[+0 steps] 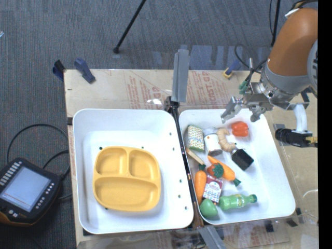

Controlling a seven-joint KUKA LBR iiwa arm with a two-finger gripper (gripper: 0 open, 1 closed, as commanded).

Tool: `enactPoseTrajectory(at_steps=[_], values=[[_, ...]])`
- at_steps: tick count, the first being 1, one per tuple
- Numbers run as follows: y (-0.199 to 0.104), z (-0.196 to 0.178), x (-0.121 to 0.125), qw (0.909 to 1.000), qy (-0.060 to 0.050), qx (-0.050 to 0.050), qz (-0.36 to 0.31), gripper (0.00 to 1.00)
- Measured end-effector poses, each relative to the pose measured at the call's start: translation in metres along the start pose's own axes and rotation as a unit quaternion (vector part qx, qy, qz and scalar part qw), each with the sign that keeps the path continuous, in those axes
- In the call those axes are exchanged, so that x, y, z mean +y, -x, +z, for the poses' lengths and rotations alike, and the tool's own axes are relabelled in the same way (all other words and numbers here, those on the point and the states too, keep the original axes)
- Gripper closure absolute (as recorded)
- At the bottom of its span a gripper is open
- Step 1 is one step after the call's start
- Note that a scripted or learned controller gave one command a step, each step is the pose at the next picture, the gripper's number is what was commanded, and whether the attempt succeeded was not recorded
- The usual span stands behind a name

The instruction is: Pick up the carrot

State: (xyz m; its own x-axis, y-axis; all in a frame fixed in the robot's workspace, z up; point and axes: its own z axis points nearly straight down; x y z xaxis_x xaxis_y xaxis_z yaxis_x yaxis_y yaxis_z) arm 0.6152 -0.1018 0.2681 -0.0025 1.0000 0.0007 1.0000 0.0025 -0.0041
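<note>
Near the left wall of the right bin (280, 165) I see the carrot (200, 184), a smooth orange taper with a green top, its tip partly under a red packet (212, 189). Above the bin's far edge hangs the gripper (243, 111), metal fingers spread wide, holding nothing. Just below it lies a glossy tomato (239, 129). My left bin (83, 139) carries a yellow divided plate (126, 178).

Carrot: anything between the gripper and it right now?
Yes. The gripper hovers over the right bin's far end, by the red tomato. The carrot lies near the bin's left wall, closer to the front, crowded by toys: a second carrot, a red packet against it and a green bottle.
</note>
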Motion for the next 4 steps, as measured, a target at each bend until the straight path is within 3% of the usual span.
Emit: enactPoseTrajectory(at_steps=[1, 2, 3, 4], values=[[0.052, 0.149, -0.038, 1.0, -0.001, 0.0, 0.009, 0.0], [0.061, 0.162, -0.049, 0.9995, 0.011, -0.001, 0.028, 0.0], [0.004, 0.137, -0.081, 0.9981, 0.004, -0.004, -0.061, 0.0], [0.003, 0.131, -0.084, 0.9983, -0.001, 0.0, -0.058, 1.0]])
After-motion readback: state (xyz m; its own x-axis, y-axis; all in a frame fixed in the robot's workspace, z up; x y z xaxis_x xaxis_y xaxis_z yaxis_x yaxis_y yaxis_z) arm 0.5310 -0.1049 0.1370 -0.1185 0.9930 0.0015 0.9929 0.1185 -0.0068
